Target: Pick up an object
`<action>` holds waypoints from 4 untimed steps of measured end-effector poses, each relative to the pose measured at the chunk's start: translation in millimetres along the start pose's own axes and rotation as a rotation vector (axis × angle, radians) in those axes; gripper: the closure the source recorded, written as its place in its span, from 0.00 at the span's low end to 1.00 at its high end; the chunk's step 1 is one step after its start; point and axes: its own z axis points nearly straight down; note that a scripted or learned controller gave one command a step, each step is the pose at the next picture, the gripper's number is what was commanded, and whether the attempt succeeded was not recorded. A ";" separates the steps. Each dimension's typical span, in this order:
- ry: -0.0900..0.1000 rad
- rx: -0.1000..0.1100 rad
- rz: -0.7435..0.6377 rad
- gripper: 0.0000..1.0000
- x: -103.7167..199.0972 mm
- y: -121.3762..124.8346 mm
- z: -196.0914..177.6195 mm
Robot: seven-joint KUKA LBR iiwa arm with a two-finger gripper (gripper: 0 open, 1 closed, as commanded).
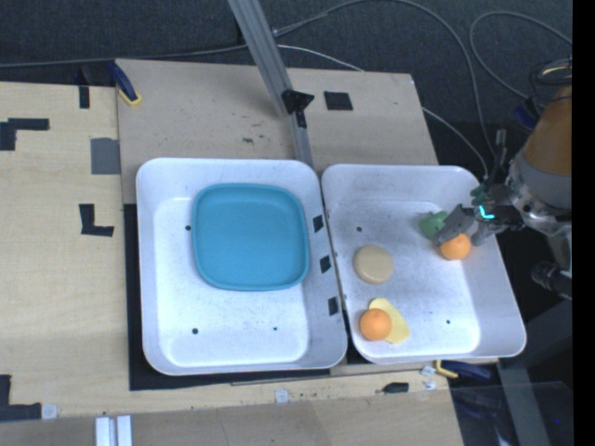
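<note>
The right bin holds several small objects. A green piece and an orange ball lie near its right wall. My gripper sits low over these two, touching or just above them; I cannot tell whether it holds either. A beige round disc lies near the bin's middle. A second orange ball rests against a yellow piece toward the front.
A blue square plate lies in the left bin. A slanted metal pole rises behind the bins. Cables trail at the back right. The arm's orange band stands beyond the right bin's edge.
</note>
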 end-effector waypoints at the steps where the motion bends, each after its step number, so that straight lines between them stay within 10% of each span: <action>1: 0.000 0.000 0.000 0.00 0.0 -0.1 0.1; 4: -0.001 -0.001 0.000 0.00 -6.8 -8.6 130.2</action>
